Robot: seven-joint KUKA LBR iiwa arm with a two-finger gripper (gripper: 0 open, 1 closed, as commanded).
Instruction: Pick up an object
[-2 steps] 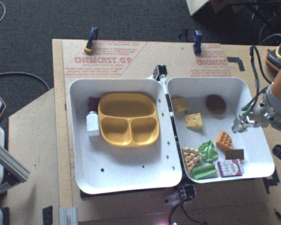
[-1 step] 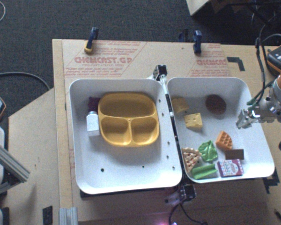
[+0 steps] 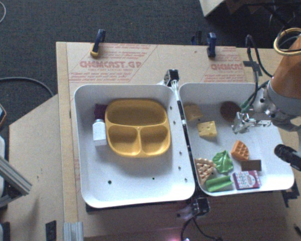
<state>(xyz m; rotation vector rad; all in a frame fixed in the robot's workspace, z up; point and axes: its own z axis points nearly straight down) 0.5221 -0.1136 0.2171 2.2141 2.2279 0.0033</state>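
The right bin (image 3: pixel 283 157) holds several toy foods: a tan bread piece (image 3: pixel 192 112), a yellow cheese wedge (image 3: pixel 207 129), a dark brown round cookie (image 3: pixel 230 109), an orange waffle (image 3: pixel 240 150), a green leaf (image 3: pixel 222 161), a lattice cracker (image 3: pixel 204 168), a green pea pod (image 3: pixel 218 185), a pink packet (image 3: pixel 246 179) and a brown bar (image 3: pixel 251 165). My gripper (image 3: pixel 242 123) hangs over the right bin, just right of the cookie and above the orange waffle. Nothing is visibly held in it.
The left bin (image 3: pixel 90 185) carries a yellow divided plate (image 3: pixel 138 127), a small white bottle (image 3: pixel 99 132) and a purple item (image 3: pixel 100 109) behind it. A metal divider (image 3: pixel 179 119) runs between the bins. Clamps (image 3: pixel 97 42) sit on the bench's far edge.
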